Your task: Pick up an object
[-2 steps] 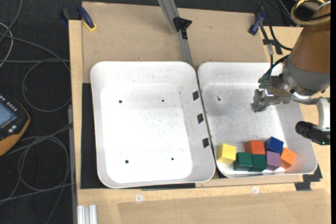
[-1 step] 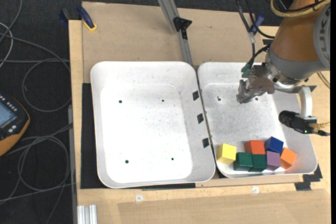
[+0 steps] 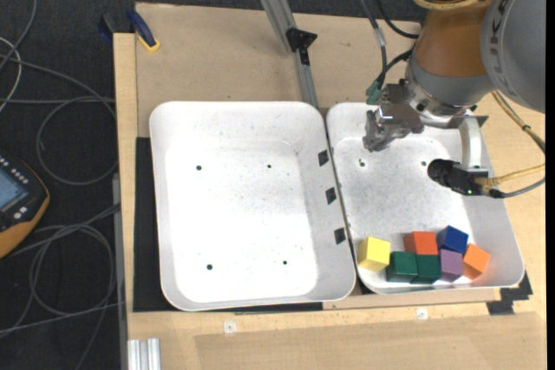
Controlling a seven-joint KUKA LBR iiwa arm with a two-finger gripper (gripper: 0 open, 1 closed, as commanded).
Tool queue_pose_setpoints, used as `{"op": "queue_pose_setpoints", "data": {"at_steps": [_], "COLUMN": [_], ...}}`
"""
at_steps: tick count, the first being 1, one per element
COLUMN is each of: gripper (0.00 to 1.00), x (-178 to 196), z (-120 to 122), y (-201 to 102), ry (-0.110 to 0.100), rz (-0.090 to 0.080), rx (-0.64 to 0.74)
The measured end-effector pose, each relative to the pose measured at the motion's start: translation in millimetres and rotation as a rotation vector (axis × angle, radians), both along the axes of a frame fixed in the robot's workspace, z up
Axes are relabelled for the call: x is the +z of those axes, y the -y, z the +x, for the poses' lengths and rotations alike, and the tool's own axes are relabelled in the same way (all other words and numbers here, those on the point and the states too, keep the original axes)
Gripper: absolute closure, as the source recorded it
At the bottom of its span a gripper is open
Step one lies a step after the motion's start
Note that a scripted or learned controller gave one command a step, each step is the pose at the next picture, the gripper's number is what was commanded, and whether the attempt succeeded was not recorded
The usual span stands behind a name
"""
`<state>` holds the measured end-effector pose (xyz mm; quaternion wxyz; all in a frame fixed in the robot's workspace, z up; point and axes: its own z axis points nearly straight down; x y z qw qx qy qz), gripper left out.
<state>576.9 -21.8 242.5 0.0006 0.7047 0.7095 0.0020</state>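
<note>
White plastic bins sit side by side on the wooden desk (image 3: 260, 342). We see the left bin (image 3: 173, 186) holding no objects, only fine dark speckles and four small dark dots on its floor. We see the right bin (image 3: 390, 186) holding a cluster of small blocks along its near edge: a yellow block (image 3: 375, 252) at the left end, slightly apart from the rest, then a green block (image 3: 413, 266), a red block (image 3: 424, 243) behind it, a purple block (image 3: 451, 262), a blue block (image 3: 453, 237) and an orange block (image 3: 476, 258) at the right end. We read the row as running left to right along the near wall of the bin, curving a little with its corner. The blocks look roughly cubic, so we cannot name a long axis for any of them; the yellow and orange ones sit turned a little askew from the bin's edge.

We find the claw (image 3: 379, 137) over the far left part of the right bin, well apart from the blocks, with the grey arm and its orange band (image 3: 464, 4) above it to the right. We cannot tell whether the claw is spread or pressed together, and we see nothing held in it.

A black cylindrical part (image 3: 451, 175) hangs beside the wrist over the bin's right side.
</note>
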Motion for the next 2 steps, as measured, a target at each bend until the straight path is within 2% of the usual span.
{"op": "queue_pose_setpoints", "data": {"at_steps": [1, 2], "gripper": [1.0, 1.0], "x": [-2, 7], "z": [29, 46], "y": [-41, -90], "ry": [-0.001, 0.0], "rz": [0.0, 0.0], "rx": [-0.001, 0.0]}}
